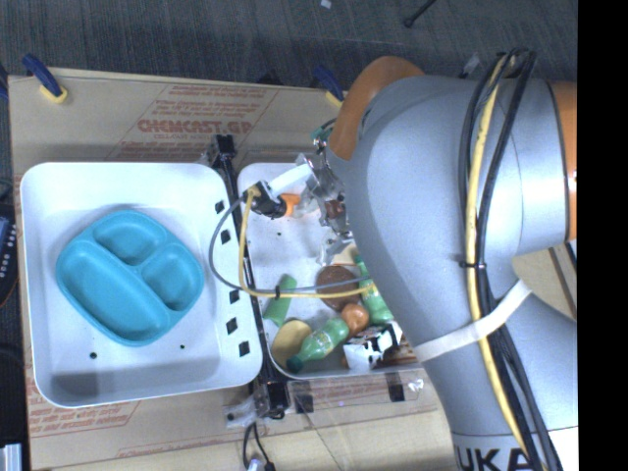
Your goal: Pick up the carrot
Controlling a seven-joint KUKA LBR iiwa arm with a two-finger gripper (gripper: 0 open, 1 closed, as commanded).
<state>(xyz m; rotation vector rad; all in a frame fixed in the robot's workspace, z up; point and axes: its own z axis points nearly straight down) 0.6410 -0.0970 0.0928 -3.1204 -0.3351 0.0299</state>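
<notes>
end effector (327, 202) low in the right bin (257, 180), can't tell its state | carrot (355, 316) sits in the toy pile just below the end effector, next to a green veggie (324, 341) | risk: crowded pile, it could easily snag a neighbor or knock the carrot away

The bench (196, 116) was a brown board printed with red lettering, held by blue clamps (44, 78) at its eleven and twelve o'clock edges. Directly on it lay two shallow white bins side by side: the left bin (59, 361) toward nine o'clock, the right bin (257, 180) at centre.
</notes>
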